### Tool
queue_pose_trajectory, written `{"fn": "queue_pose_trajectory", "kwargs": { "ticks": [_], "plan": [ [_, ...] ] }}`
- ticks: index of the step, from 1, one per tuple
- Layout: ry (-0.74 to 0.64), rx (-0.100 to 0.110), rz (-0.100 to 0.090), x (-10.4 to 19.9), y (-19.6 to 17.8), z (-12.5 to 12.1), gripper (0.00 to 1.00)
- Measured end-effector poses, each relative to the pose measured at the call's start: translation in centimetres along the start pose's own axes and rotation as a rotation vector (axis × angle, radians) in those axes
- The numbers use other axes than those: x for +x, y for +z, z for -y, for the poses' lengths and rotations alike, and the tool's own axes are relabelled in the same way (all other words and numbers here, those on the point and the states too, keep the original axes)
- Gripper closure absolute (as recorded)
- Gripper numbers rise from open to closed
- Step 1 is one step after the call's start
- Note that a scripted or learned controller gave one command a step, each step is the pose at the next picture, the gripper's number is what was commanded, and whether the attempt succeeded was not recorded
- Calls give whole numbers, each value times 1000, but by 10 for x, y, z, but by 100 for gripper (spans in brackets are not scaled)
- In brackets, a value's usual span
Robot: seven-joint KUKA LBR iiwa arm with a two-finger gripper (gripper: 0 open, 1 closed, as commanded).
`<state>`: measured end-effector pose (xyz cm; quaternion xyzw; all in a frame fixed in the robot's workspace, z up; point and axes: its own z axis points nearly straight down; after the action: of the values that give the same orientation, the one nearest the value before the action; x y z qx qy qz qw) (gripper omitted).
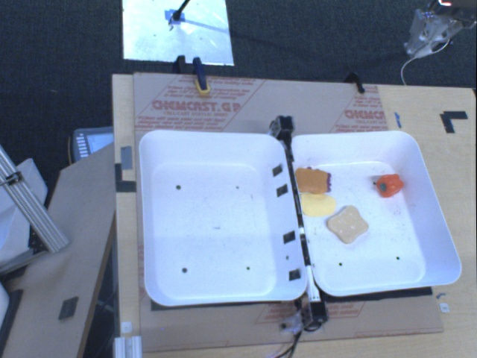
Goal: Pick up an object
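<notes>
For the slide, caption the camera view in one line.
Gripper raised at top right, away from the right bin holding an orange block, yellow disc, tan piece and red object.

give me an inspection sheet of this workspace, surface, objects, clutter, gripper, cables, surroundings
surface: wooden bench under a printed cardboard sheet, bearing the left bin and right bin side by side.
job's things: all in the right bin: orange block by the inner wall, pale yellow disc just below it, tan lobed piece, small red-orange object apart to the right.
clutter: yellow clamp on the cardboard's far edge.
gripper: gripper at the top right, over the floor; state unclear.
cables: thin white cable hanging near it.
surroundings: dark carpet, shiny square plate, aluminium rail at left.
</notes>
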<state>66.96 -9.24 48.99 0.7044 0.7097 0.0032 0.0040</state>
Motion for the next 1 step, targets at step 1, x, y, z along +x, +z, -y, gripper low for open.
{"fn": "queue_pose_trajectory", "kwargs": {
  "ticks": [1],
  "plan": [
    [-3, 2, -2, 61, -48, 0, 100]
  ]
}}
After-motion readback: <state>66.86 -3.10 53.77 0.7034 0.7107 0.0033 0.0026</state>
